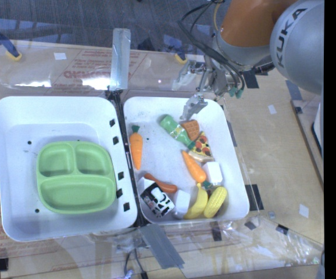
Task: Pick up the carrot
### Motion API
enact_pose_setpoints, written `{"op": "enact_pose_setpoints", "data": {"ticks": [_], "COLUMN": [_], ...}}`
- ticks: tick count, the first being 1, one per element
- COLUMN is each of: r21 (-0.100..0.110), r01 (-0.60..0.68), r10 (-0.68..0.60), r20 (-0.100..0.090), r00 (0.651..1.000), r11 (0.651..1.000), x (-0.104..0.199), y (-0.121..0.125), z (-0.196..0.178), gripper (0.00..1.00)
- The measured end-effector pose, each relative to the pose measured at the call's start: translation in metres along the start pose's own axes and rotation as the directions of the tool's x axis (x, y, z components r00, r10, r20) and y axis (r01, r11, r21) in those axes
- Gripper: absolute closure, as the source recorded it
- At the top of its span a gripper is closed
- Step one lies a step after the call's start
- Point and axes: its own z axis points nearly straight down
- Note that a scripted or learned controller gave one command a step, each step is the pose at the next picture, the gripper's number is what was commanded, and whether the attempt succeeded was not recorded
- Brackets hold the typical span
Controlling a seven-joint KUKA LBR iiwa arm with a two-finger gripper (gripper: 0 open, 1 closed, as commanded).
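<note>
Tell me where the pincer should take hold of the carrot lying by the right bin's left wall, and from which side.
Probably mid-body on the carrot, coming straight down from above. It lies flat and lengthwise along the right bin's left wall, green top toward the far end, so the fingers should close across its narrow width. The wall side is tight; the other side looks free. The pincer hangs near the bin's far edge.

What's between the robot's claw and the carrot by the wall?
In the camera view, mostly bare white bin floor lies between the gripper and the carrot. The green bottle sits just beside that line.
</note>
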Motion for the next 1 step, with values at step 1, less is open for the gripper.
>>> {"op": "enact_pose_setpoints", "data": {"ticks": [1], "r21": [-0.004], "r01": [0.093], "r10": [-0.093], "r20": [-0.010], "r00": [0.996], "r11": [0.996], "x": [0.0612], "y": [-0.0567], "z": [0.1154], "gripper": [0.00]}}
